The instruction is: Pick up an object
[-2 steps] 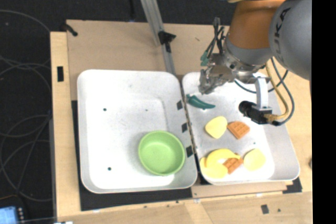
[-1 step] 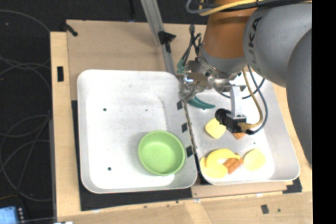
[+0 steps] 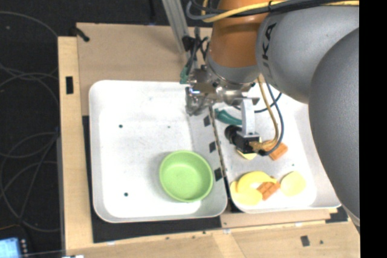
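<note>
gripper [image 3: 196,98] hangs low over the far end of the strip where the two bins meet, its tip just inside the right edge of the left bin. from this slant i cannot tell whether it is apart or together, and nothing can be seen held in it. the grey arm [image 3: 314,57], with its orange band, comes in from the right and covers the far right part of the view.

starting at the left, the tan bench [image 3: 69,130] shows as a border around the bins. the left bin [image 3: 133,130] is white with a few small dark specks on its floor. a green bowl [image 3: 185,175] sits upright in its near right corner, close to the right wall and well apart from the gripper.

across the divider, in the right bin [image 3: 299,157], a teal thing [image 3: 228,117] lies just beside the gripper and partly under the wrist; its shape is too hidden to name. near the front rim sits a round yellow cup [image 3: 249,186], an orange piece [image 3: 267,191] resting against its right side. just right of that lies a yellow disc [image 3: 292,183], close to the orange piece.
</note>
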Available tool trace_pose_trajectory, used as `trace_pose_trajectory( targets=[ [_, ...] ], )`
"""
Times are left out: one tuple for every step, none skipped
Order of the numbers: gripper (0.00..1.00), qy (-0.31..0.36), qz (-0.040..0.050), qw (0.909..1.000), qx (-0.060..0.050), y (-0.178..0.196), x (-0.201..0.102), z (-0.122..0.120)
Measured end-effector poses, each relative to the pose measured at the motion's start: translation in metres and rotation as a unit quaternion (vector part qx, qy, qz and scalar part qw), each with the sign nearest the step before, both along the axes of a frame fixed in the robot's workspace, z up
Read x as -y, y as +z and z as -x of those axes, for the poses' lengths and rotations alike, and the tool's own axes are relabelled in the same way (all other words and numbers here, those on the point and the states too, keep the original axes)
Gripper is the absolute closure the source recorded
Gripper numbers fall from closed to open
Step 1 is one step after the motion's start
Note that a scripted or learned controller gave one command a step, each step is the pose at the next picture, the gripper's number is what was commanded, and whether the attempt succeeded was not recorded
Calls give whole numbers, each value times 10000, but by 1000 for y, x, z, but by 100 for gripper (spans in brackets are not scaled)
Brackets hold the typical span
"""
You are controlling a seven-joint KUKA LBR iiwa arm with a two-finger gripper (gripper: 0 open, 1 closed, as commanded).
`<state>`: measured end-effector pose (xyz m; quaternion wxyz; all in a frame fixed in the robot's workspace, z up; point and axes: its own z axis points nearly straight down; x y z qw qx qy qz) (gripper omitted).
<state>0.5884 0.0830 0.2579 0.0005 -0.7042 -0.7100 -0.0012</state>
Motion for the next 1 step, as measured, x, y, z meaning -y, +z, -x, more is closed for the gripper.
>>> trace_pose_trajectory(
  targets=[
    [0, -23, 1, 10000, -2, 0, 3, 0]
  ],
)
